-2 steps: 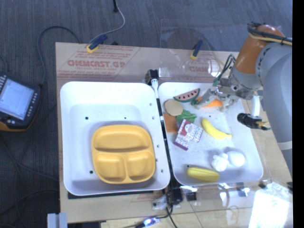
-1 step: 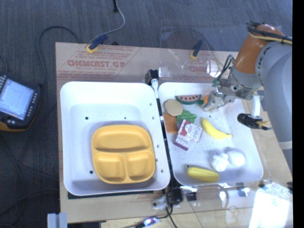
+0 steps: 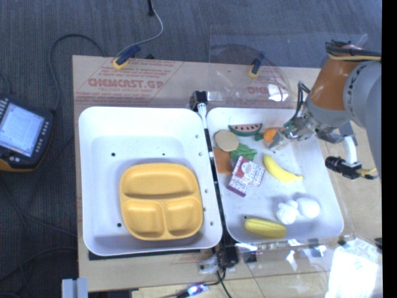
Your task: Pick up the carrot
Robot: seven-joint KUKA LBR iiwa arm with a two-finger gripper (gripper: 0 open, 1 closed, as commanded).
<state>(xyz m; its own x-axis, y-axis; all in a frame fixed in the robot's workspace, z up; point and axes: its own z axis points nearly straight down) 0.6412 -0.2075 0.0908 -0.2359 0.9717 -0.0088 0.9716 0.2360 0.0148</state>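
Pincer (image 3: 280, 139) at the tip of the grey arm (image 3: 347, 92) is hanging low in the right bin (image 3: 332, 197), near its top wall. I cannot tell how it is set, or whether it is gripping anything, because it is small and blurry.

Just at its ten o'clock an orange piece is sitting. I am guessing that this is the carrot (image 3: 271, 135). It is lying right by the pincer, maybe touching it. I cannot be sure.

At the carrot's nine o'clock the watermelon slice (image 3: 246, 128) is lying close by. At its seven o'clock the round tan cookie (image 3: 227, 140) and some green leaves (image 3: 245, 151) are sitting. At its six o'clock the banana (image 3: 282, 169) is lying a bit away.

To do this step well, I think the pincer should be coming straight down on the carrot, gripping across its thin side, then rising straight up. It should be going slowly, so the carrot is not rolling away.

Room is looking tight at nine o'clock, by the watermelon slice, and at twelve o'clock, by the bin wall. Open floor is showing at four o'clock, between the banana and the right wall. Up is looking like the safest way out.

Over at nine o'clock the left bin (image 3: 99, 129) is holding a yellow tray (image 3: 161, 200), well apart from all this.
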